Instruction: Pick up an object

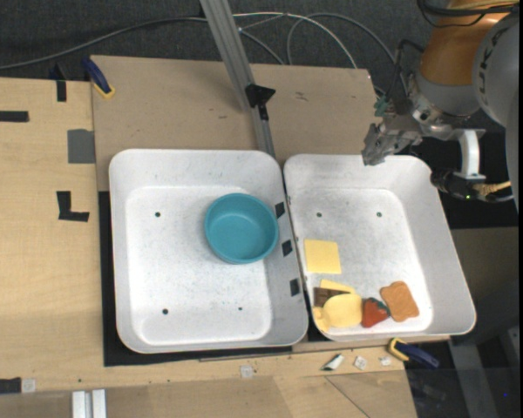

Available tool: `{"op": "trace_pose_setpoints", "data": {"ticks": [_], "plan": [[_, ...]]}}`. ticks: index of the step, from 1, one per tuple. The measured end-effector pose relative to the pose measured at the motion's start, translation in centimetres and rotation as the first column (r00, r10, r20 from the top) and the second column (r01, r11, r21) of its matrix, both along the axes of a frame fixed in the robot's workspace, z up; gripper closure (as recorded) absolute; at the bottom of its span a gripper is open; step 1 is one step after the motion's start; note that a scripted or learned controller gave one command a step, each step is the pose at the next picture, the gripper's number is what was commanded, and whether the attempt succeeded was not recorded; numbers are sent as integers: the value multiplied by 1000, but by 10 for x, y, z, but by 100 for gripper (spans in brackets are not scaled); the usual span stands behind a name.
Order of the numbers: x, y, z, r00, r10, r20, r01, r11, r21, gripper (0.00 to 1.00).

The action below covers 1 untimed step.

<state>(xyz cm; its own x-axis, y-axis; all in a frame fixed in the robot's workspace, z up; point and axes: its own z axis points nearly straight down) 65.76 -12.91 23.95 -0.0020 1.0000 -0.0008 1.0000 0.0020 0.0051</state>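
Well apart from the gripper [376,151], hung over the right bin's [418,177] far rim with grasp state impossible to tell: yellow square [322,256], below and slightly left, edges roughly parallel to the bin walls.

The bench [35,233] looks like matt, pale wood board. On it, both white bins [139,320] look like smooth, speckled plastic. The teal bowl [240,226] in the left bin looks like smooth, faintly glossy plastic.
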Motion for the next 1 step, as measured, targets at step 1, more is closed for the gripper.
{"op": "trace_pose_setpoints", "data": {"ticks": [1], "plan": [[-5, 46, -8, 1000, 3, -7, -3, 1000, 2, 100]]}}
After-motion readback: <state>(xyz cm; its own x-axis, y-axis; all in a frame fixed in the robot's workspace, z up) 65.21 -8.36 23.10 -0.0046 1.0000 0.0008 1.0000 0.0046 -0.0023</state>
